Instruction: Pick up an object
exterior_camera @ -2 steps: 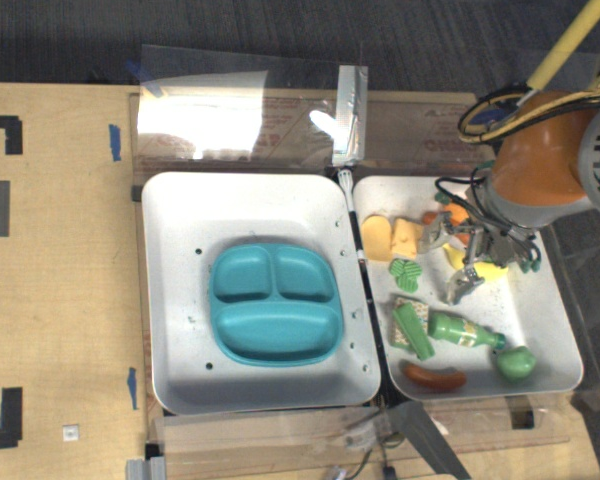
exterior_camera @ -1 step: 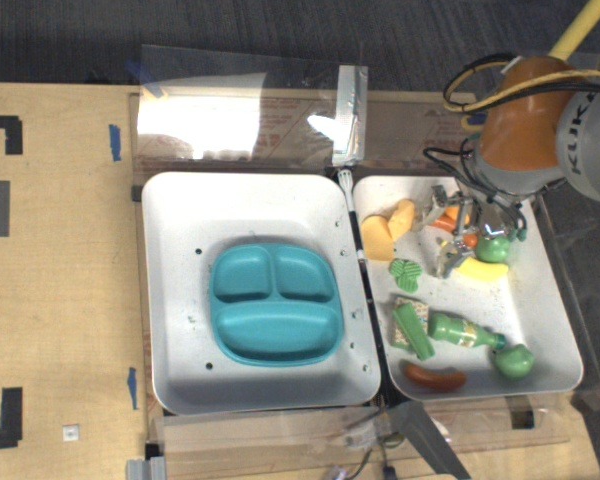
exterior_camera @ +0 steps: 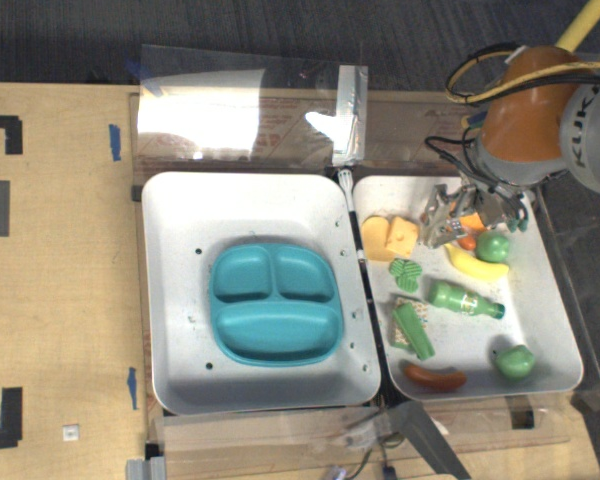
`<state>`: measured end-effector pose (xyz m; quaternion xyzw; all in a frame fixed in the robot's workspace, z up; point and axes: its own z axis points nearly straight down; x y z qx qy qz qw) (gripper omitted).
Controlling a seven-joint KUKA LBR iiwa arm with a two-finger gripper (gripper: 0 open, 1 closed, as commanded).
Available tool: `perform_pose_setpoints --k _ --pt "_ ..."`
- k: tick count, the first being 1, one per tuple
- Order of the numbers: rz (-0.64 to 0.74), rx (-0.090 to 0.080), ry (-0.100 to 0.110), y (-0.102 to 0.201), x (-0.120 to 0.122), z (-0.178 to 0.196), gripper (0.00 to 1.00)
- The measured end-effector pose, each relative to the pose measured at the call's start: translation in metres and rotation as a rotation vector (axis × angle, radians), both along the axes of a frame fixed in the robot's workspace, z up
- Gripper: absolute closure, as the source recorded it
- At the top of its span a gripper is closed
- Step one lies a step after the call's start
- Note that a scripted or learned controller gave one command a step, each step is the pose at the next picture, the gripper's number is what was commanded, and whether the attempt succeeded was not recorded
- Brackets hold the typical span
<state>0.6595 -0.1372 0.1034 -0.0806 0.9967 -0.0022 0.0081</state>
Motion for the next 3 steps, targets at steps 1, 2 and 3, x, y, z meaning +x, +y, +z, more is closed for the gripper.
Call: perform_pose_setpoints --k 1,2,3 --pt "0.035 -0.001 -0.007 0.009 0.011 0.149 1.0" --pt "-0.023 0.006 0.002 0.097 0.01 0.189 1.0" --pt "0.067 0.005 0.017 0.144 -0.039 0.101 1.0"
